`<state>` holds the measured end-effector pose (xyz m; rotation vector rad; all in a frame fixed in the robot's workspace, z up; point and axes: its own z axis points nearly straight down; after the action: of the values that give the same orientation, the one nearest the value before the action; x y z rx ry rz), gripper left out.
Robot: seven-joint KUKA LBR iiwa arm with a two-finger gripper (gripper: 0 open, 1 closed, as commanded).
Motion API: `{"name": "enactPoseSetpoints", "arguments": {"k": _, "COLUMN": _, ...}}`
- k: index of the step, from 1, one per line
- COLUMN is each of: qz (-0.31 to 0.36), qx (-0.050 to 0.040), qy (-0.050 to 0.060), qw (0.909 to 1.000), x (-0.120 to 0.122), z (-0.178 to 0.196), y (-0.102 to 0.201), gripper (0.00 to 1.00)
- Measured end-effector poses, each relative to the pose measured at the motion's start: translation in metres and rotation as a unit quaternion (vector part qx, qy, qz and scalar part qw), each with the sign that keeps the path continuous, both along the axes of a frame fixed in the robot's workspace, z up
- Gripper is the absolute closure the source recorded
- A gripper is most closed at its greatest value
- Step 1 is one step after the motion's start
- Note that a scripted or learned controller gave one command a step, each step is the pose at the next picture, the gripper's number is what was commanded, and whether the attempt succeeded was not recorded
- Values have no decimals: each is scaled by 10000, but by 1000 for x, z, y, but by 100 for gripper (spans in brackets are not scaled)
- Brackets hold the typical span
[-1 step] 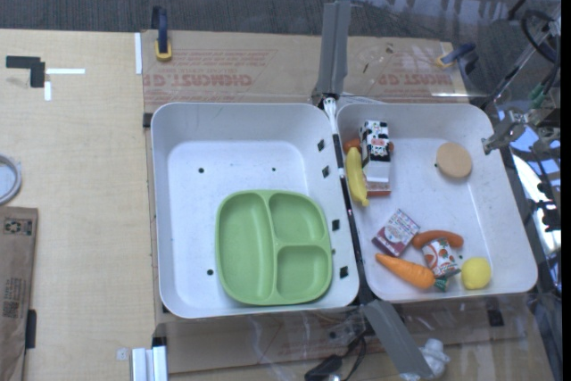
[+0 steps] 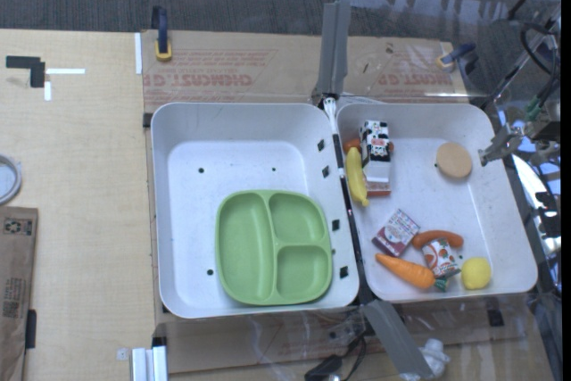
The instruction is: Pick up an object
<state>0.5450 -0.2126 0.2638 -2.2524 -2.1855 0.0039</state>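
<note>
Over the far-right rim of the right bin point(image 2: 419, 113) you've got the end effector point(image 2: 500, 149), a blurry grey-metal shape coming in from the right edge. You can't tell from this view whether it's released or clenched, and nothing is visibly held in it. All pickable items are lying in the right bin. The tan disc point(image 2: 454, 161) sits on the bin floor at the far right, near the end effector but apart from it. The black-and-white toy point(image 2: 376, 141) is at the far left, with the banana point(image 2: 356, 177) just beside it along the left wall, lengthwise near-to-far. The small red packet point(image 2: 395, 233) lies tilted at mid bin. The near cluster is the orange sausage point(image 2: 439, 238), the red-and-white can point(image 2: 442, 260) just near of it, the carrot point(image 2: 404, 270) angled against the can's left side, and the yellow lemon point(image 2: 476, 273) just to the can's right. The left bin point(image 2: 178, 192) carries one green divided plate point(image 2: 272, 245), flat, toward the near-right corner. On the tabletop point(image 2: 80, 156) you'll see a tape roll point(image 2: 4, 180) at the left edge and a blue-and-yellow clamp point(image 2: 161, 33) far of the left bin.
</note>
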Motion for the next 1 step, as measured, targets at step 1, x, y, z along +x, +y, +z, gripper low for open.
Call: {"name": "enactPoseSetpoints", "arguments": {"k": 1, "qz": -1099, "qx": -6, "qy": 6, "qw": 9939, "x": 28, "z": -100, "y": 90, "gripper": 0}}
